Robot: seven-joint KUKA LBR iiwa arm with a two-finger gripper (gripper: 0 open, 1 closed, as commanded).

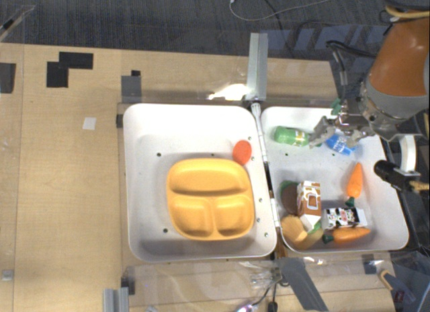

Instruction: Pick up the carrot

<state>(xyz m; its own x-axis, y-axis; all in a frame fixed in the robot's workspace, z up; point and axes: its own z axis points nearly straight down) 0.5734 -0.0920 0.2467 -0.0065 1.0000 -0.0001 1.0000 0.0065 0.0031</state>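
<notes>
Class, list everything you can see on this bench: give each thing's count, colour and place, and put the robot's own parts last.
bins: two, white, side by side
tray: one, yellow, left bin
small round item: one, orange-red, left bin by the tray's upper right corner
bottle: one, green, right bin's far end
blue item: one, right bin, under the gripper
carrots: two, orange, right bin's right and near sides
cartons: two, brown and black-white, right bin
gripper: one, grey, above the right bin's far end

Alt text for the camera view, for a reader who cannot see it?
The arm's hand hovers at the back of the right bin, apart from the carrot lying nearer the front. The left bin holds a yellow tray.
</notes>
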